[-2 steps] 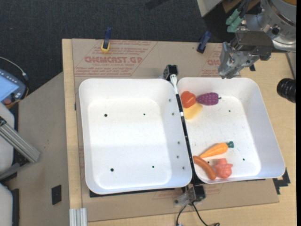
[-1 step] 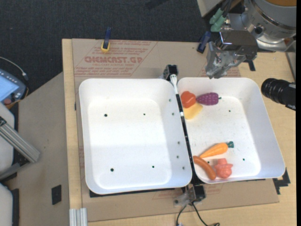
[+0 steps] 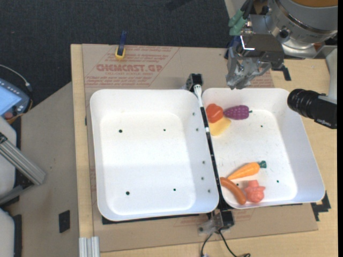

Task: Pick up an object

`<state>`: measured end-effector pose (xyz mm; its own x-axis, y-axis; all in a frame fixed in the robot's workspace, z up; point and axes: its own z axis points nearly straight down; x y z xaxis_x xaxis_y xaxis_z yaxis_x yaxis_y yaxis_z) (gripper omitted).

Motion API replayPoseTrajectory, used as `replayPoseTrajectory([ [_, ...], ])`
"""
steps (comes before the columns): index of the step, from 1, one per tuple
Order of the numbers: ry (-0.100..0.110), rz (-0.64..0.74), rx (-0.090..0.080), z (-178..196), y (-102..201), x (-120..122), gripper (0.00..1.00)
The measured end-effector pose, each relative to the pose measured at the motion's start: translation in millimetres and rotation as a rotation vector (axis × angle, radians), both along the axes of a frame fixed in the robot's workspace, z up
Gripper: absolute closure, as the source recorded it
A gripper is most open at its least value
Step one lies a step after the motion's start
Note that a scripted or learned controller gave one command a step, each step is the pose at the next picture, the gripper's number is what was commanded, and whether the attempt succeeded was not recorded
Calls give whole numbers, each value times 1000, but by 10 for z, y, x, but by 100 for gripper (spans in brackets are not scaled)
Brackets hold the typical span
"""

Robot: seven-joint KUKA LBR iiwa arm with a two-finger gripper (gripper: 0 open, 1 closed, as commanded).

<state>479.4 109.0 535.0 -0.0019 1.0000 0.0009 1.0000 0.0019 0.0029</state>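
While the gripper (image 3: 239,81) hangs above the right bin's (image 3: 292,143) far rim, you cannot tell its state. Just below it lie the purple grapes (image 3: 237,112); the carrot (image 3: 245,170) sits well nearer you.

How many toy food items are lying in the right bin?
5, possibly more hidden underneath. By the divider: a red-orange piece, a yellow piece and purple grapes. Near the front edge: a carrot, a sausage beside a pink piece.
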Motion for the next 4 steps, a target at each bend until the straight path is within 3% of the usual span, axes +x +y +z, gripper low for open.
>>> replayPoseTrajectory([
  [1, 0, 0, 0, 0, 166, 0, 100],
  [2, -4, 0, 1, 111, 162, 6, 100],
  [3, 6, -4, -2, -37, -7, -3, 100],
  [4, 1, -1, 0, 2, 87, 0, 100],
])
